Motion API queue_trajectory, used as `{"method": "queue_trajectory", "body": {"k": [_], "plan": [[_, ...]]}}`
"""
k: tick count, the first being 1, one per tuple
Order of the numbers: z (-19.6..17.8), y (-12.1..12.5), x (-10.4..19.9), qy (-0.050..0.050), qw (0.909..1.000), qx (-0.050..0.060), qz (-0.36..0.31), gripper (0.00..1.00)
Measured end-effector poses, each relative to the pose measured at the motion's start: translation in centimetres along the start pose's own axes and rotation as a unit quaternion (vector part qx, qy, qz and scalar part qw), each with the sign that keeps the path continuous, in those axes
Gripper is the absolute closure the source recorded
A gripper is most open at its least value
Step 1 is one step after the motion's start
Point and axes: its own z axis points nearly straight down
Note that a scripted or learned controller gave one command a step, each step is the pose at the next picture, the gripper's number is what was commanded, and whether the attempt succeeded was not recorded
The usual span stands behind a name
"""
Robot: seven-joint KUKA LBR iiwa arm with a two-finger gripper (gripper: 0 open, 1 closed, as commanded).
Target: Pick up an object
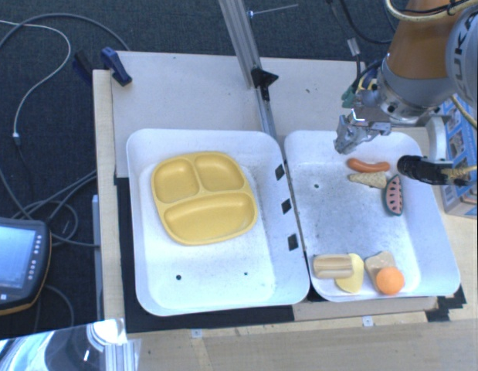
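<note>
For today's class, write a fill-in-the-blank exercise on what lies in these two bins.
1. The yellow divided plate lies in the ____ bin.
2. The end effector hovers above the ____ bin.
3. The orange ball sits at that bin's ____ edge.

Missing words: left; right; near

single fixed camera, mounted above my bench (184,83) and tilted down at a slant, far enough back to take in both white bins whole. the left bin (146,284) sits near frame centre, the right bin (435,230) toward the right side. dark carpet (45,114) borders the bench at the top and left, so the view reaches past the work surface. my arm (432,29) enters from the upper right corner, seen from above and cropped by the frame edge.
</note>
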Motion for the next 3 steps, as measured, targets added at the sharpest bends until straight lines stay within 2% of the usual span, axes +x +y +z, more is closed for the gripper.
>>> {"method": "queue_trajectory", "body": {"k": [2, 3], "plan": [[3.2, 3.9, 10.6, -0.001, 1.0000, -0.002, 0.000, 1.00], [2.8, 6.3, 15.2, 0.000, 1.0000, -0.003, 0.001, 1.00]]}}
